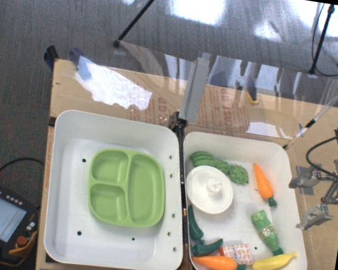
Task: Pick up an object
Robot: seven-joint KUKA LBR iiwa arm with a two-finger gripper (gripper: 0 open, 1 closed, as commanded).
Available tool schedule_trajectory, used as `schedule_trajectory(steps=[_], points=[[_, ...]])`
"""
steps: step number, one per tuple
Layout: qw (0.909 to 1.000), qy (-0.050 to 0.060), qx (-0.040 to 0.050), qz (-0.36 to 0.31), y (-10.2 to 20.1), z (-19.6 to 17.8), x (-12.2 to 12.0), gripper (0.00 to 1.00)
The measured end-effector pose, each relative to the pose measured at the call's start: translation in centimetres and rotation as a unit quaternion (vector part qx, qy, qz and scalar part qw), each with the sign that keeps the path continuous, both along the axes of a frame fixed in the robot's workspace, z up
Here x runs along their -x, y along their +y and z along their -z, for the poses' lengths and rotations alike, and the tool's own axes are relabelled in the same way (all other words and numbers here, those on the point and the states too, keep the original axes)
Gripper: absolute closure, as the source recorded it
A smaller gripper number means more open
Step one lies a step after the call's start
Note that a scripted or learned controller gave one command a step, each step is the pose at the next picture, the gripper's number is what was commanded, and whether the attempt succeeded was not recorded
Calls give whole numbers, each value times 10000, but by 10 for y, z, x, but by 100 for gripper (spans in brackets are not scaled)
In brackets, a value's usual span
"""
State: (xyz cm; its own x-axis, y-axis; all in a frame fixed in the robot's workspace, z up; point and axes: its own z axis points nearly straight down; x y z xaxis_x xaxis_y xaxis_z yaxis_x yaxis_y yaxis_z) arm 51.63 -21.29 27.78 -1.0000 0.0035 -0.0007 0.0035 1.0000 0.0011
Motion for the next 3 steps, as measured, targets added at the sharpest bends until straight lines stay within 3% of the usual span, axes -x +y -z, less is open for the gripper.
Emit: schedule_trajectory(steps=[1,2,3], points=[[9993,69,-22,377,2,143,-38,0],[9993,-33,10,366,1,187,-108,0],[9997,-188,52,114,0,179,-25,0]])
